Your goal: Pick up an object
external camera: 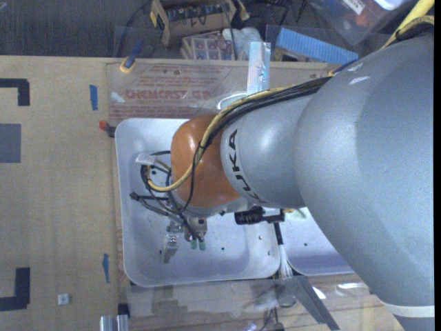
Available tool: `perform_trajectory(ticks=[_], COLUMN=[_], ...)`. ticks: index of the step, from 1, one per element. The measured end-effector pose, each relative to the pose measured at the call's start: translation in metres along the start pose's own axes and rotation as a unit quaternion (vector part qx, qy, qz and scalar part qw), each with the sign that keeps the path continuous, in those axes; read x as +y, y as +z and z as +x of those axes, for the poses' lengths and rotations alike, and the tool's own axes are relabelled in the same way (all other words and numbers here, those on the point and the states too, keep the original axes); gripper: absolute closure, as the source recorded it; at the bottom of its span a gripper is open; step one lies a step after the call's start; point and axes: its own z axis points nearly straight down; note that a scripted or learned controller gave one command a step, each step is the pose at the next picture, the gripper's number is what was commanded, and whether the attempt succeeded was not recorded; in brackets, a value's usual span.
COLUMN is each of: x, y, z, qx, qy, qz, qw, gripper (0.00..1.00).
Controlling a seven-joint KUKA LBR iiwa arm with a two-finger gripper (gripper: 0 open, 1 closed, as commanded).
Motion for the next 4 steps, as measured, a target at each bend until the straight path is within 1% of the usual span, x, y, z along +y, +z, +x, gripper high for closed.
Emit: perform_trajectory(ticks=[1,2,3,4], x=[0.002,0.002,-0.007,-0.006], y=[-0.011,-0.022,0.000,-0.011], z=[0.003,0.002,-0.027,-0.029], qx=[0.007,0.004,0.002,-0.001], qy=[-0.002,-0.001,0.119,0.119], qz=[0.000,-0.002,0.000,-0.002], qw=[1.0000,1.0000,0.9928,0.9929], gripper=[1.00,1.00,1.00,1.00])
